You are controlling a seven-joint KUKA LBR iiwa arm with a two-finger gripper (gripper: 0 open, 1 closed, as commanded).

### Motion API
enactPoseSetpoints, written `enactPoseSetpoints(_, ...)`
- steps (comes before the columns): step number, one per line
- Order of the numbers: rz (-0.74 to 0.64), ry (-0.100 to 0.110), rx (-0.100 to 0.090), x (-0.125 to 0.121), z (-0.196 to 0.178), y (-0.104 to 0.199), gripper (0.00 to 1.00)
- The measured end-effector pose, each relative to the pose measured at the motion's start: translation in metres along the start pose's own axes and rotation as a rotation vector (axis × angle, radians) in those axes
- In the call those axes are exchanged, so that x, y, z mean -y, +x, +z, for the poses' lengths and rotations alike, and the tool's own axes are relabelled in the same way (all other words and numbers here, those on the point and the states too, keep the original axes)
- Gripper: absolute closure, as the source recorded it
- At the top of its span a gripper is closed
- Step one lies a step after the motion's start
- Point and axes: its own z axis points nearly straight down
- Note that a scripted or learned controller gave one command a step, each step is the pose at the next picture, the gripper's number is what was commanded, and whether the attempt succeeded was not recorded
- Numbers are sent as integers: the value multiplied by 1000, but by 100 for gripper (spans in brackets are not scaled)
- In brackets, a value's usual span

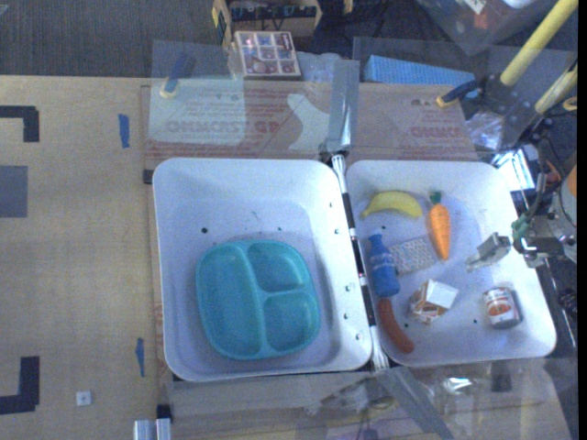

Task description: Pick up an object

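Note:
The right bin (526, 342) holds several objects. A yellow banana (393, 203) lies at its back, with an orange carrot (440, 230) just to its right. A blue bottle (382, 265) lies along the left wall, beside a grey patterned packet (412, 253). A red-brown sausage (394, 326) rests at the front left. Right of it are a small white and brown carton (432, 301) and a red-labelled can (501, 306). My gripper (489, 250) reaches in from the right edge and hangs over the bin floor, right of the carrot and above the can, with nothing seen in it.
The left bin (174, 200) carries a teal divided plate (258, 297). Cardboard sheets (238, 117) and a small box (266, 53) lie behind the bins. Yellow poles (541, 30) and cabling crowd the top right corner.

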Motion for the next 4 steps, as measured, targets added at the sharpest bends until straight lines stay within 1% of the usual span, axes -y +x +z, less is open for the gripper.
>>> enactPoseSetpoints(1, 1, 2, 0, -48, 76, 59, 0)
enactPoseSetpoints(2, 3, -4, 3, -109, 103, 17, 0)
enactPoseSetpoints(3, -1, -10, 4, -111, 90, 18, 100)
enactPoseSetpoints(4, -84, -3, 2, -120, 4, 113, 100)
